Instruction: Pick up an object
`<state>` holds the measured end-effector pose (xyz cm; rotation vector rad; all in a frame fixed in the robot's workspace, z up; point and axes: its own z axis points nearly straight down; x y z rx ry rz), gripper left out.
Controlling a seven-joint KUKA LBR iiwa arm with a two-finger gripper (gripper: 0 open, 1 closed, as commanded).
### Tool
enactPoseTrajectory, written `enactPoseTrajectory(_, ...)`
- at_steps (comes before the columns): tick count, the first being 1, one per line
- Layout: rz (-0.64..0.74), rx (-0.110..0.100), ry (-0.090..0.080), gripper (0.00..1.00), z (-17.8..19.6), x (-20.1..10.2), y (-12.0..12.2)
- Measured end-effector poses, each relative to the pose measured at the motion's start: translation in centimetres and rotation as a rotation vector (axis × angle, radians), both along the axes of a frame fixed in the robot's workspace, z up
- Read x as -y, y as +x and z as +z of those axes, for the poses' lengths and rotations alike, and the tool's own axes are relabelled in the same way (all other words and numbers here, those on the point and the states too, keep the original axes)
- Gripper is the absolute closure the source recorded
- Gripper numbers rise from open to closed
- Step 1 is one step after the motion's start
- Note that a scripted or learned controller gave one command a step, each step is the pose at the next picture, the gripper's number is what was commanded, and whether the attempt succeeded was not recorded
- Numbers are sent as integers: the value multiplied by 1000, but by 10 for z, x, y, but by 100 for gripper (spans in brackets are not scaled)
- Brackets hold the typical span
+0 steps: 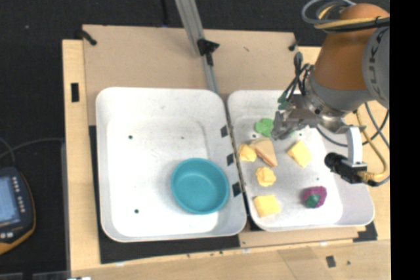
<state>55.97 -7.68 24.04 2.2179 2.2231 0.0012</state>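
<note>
While the arm reaches in from the right, the camera view reads so:

Gripper [283,124]: low over the right bin [357,210], beside the green piece [264,126]; whether anything is clamped cannot be told.
Likely target: green piece, near the bin's upper left, just above the tan wedge [266,153].
Other candidates: yellow blocks [300,155], [266,205], small yellow lumps [247,153], [265,176] and a purple object [314,197], spread loosely, probably so each can be approached singly.
Left bin [131,108]: holds a blue bowl [199,185], well apart from the gripper.

matt white plastic bins [118,141], glossy blue bowl [199,185], bare wooden bench [144,56]
</note>
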Motion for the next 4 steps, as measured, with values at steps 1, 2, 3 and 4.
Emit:
enactPoseTrajectory(1,6,1,2,100,8,-49,6)
enactPoseTrajectory(2,5,-1,1,100,-1,-107,-2)
enactPoseTrajectory(3,6,0,3,100,10,-157,-3)
enactPoseTrajectory(4,1,-1,1,0,9,-154,-3)
